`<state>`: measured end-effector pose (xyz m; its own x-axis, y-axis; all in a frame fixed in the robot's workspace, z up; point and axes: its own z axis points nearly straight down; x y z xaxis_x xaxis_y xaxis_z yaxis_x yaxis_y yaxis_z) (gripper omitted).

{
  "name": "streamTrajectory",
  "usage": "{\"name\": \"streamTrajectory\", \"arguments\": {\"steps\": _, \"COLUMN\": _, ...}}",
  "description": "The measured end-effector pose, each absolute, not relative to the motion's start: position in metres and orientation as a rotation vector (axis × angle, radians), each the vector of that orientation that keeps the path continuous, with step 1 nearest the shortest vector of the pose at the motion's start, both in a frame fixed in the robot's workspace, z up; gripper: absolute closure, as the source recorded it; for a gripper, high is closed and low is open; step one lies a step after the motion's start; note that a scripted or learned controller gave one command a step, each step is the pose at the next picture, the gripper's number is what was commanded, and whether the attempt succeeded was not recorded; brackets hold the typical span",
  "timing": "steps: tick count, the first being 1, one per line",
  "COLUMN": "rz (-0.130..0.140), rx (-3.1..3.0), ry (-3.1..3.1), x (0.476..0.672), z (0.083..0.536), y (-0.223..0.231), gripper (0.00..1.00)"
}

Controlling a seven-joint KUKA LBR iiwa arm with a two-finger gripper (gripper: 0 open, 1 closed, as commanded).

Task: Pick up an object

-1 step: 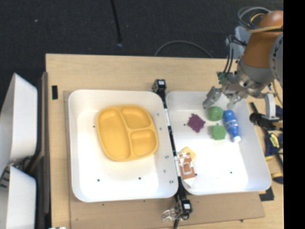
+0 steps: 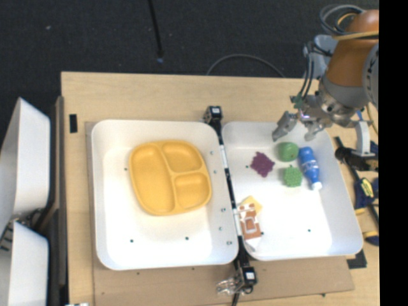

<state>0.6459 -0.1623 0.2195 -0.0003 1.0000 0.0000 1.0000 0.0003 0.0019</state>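
Observation:
My gripper (image 2: 297,130) hangs open over the far part of the right bin (image 2: 331,234), its two grey fingers spread with nothing between them. Just in front of it lie a green round object (image 2: 287,150) and a blue bottle (image 2: 310,166) with a white cap. A second green lump (image 2: 292,176) sits beside the bottle, and a purple piece (image 2: 261,164) lies to their left. A small orange and white carton (image 2: 250,215) rests at the bin's left wall.
The left bin (image 2: 115,241) holds a yellow divided plate (image 2: 171,175). Clamps sit on the ridge between the bins, one at the far end (image 2: 213,114) and another at the near end (image 2: 237,282). Tools lie at the bench's right edge (image 2: 360,177).

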Motion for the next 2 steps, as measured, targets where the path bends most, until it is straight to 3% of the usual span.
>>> {"name": "streamTrajectory", "arguments": {"steps": 2, "rz": -0.003, "rx": 2.217, "ry": 2.224, "x": 0.651, "z": 0.136, "y": -0.161, "gripper": 0.0}}
